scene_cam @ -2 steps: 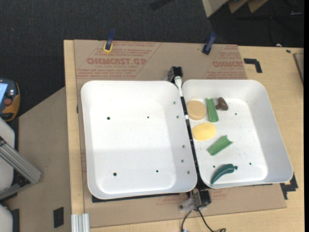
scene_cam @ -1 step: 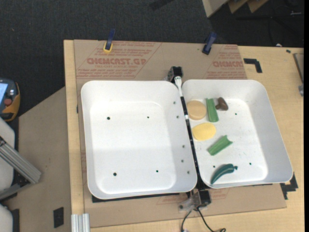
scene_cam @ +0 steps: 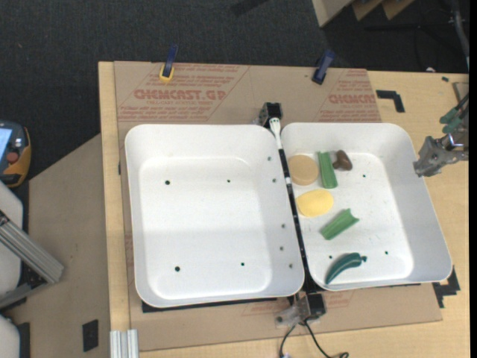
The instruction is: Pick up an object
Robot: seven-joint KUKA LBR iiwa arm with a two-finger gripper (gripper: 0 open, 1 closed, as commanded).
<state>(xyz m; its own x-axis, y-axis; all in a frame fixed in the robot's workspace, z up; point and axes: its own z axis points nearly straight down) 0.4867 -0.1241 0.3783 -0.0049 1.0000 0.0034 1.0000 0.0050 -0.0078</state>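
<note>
The worktop (scene_cam: 223,88) is a brown board printed with red lettering, and it carries two shallow white bins side by side. The left bin (scene_cam: 209,211) lies well away from the fingers, on the far side of the right bin (scene_cam: 387,200), whose right rim sits just beside them.

The gripper (scene_cam: 436,155) hangs at the right edge of the scene, a grey metal piece over the bare board just outside that rim — too small and blurred to tell how it is set, and nothing shows in its grasp.

All the loose things lie in the right bin, toward its left wall and well apart from the fingers. A round tan disc (scene_cam: 303,169) sits against the divider, touching an upright green stick (scene_cam: 326,169). Below the disc lies a yellow oval piece (scene_cam: 315,203). Nearer the fingers, a light green block (scene_cam: 339,224) lies tilted. Lowest is a dark green curved pepper-like piece (scene_cam: 344,265). The smallest — a brown lump (scene_cam: 342,159) — rests just beside the green stick on the side facing the fingers.
</note>
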